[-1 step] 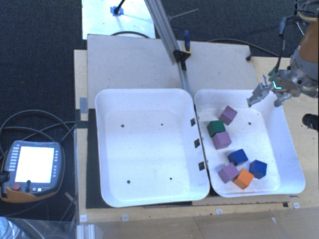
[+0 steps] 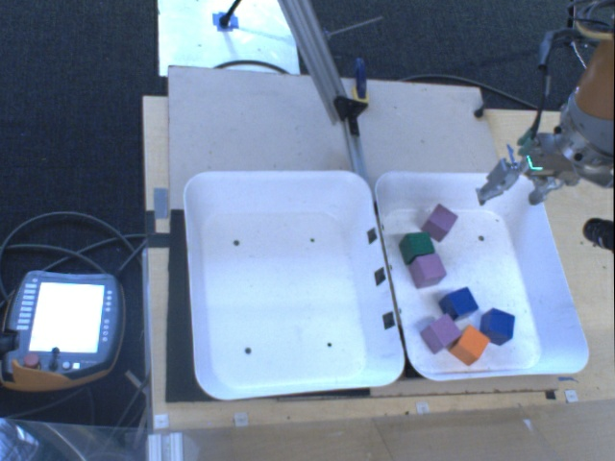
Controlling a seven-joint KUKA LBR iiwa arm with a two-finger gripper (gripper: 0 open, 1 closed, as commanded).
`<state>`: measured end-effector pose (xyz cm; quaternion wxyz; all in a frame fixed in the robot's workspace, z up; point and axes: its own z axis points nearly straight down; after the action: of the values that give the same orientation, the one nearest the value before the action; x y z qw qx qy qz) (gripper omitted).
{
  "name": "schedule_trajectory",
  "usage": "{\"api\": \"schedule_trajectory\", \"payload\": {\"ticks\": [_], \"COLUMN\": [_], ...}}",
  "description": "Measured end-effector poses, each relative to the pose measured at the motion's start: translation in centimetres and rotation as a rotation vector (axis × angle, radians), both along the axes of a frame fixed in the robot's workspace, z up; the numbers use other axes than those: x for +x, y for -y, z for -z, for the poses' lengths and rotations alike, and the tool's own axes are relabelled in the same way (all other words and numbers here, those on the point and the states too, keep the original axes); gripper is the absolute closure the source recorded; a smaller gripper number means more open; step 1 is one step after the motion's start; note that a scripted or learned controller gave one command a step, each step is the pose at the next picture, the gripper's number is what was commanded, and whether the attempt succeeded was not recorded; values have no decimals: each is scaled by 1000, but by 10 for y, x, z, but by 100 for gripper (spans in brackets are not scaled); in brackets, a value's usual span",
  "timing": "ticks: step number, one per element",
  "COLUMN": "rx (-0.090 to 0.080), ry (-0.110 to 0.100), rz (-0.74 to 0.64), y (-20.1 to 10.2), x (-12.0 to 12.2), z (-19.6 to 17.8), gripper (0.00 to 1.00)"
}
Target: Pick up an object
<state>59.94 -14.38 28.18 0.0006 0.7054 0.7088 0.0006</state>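
The right bin (image 2: 553,257) holds several small cubes. A purple cube (image 2: 440,222) lies nearest the back, with a green cube (image 2: 416,247) and another purple cube (image 2: 427,269) touching just in front of it. Toward the front are a blue cube (image 2: 458,303), a second blue cube (image 2: 498,326), a third purple cube (image 2: 441,333) and an orange cube (image 2: 469,345). My gripper (image 2: 515,188) hangs over the bin's back right corner, above and to the right of the rear purple cube. Its fingers (image 2: 492,186) are spread open with nothing between them.
The left bin (image 2: 279,277) sits beside the right one, joined by black clips at the shared wall. A slanted metal pole (image 2: 312,46) rises behind the bins. A teach pendant (image 2: 58,329) lies on the floor at far left.
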Motion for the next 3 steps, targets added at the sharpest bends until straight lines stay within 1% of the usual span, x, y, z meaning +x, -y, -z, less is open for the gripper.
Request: {"api": "schedule_trajectory", "payload": {"ticks": [1,2,3], "rx": [0,0,1], "ry": [-4,-4,-6], "rz": [3,3,3], "y": [6,11,19], "x": [-2,6,3], "z": [43,94,153], "gripper": [0,0,0]}}
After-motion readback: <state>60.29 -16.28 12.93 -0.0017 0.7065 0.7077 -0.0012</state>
